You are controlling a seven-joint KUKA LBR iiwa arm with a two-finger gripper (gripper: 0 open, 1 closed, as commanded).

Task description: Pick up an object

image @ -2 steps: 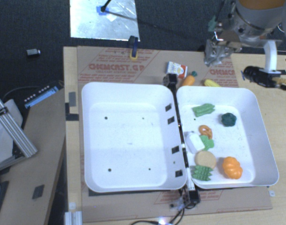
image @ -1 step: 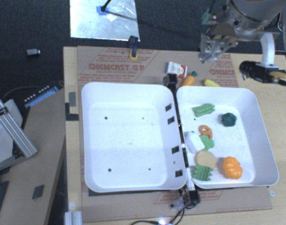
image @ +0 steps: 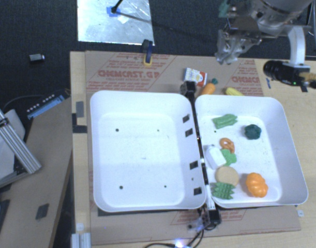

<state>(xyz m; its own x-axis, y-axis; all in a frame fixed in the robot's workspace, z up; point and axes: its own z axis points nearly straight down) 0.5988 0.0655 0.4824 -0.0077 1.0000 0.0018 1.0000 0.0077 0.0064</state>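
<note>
Nearest the camera, along the near edge of the right bin, lay a ridged green piece by the divider, a round tan piece just behind it and touching it, and an orange pumpkin-like toy a little to their right. Farther in, close to the divider, sat a white block with a small green bit against it, then an orange pretzel-shaped piece. Beyond those, a pale green toy lay near the far wall, and a dark green lump stood apart to its right. The left bin carried nothing that could be picked.

Past the bins' far rims, on the brown board, rested a small white-and-red packet, a carrot-like piece and a yellow piece.

Farthest off, the gripper hung high above that far strip, well clear of everything, and I could not tell how its hand stood. Nothing was visibly in it.

By my reading the pick had not begun: this was the approach or hover step. The next move would call for choosing a target, travelling nearward over the right bin and descending. The dark green lump or the pumpkin looked the safer choices, standing free; the clustered pieces by the divider risked a jostled or double grab.
</note>
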